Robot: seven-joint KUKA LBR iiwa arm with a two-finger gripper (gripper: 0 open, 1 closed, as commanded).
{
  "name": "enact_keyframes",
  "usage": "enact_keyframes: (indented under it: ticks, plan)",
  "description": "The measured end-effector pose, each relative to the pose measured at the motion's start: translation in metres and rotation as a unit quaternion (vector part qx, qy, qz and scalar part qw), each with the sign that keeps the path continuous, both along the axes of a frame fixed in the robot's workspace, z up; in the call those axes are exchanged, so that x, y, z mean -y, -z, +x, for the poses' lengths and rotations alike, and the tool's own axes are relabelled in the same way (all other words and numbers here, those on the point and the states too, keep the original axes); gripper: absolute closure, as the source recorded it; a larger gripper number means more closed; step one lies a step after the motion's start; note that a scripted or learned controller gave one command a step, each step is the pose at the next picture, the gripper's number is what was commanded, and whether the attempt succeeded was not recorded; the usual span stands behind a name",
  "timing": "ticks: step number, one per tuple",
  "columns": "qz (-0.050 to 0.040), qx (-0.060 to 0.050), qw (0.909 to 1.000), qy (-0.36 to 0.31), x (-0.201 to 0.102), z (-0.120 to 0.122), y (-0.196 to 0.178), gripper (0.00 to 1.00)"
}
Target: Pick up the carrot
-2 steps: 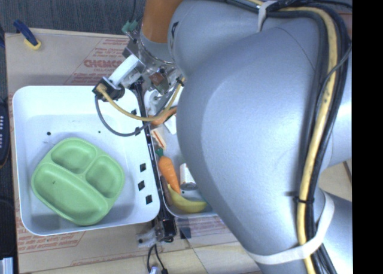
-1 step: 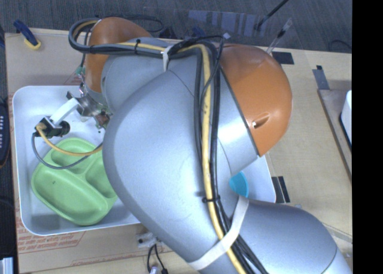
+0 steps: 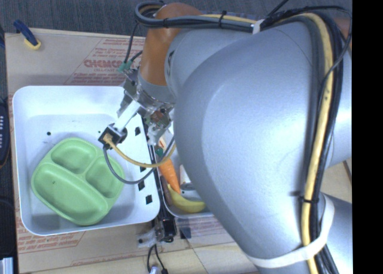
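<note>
The carrot is an orange tapered piece lying at the left edge of the right bin, just past the wall between the bins. Its upper end runs up under the wrist, and the arm's big grey body hides most of that bin. My gripper hangs below the orange band, right above the carrot's upper end and over the dividing wall. Whether it touches the carrot cannot be made out.
A yellow banana lies just below the carrot in the right bin. In the left bin sits a green divided plate. A yellow cable loops from the wrist over that bin. A blue clamp lies at the bench's far left corner.
</note>
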State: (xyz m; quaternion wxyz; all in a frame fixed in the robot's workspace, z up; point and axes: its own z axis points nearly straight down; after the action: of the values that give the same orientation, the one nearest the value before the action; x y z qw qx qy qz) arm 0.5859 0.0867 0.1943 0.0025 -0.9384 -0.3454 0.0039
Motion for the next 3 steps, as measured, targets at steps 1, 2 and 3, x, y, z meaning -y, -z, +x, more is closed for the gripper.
enact_keyframes:
  ticks: [1,2,3]
  plan:
    - [-0.0023,-0.005,0.9998,0.021,-0.09,0.038,0.105,0.0]
    - [0.0006,-0.003,0.9954,-0.096,-0.037,0.032,0.056,0.0]
    - [-0.0032,0.001,0.9987,-0.05,-0.121,-0.089,0.095,0.0]
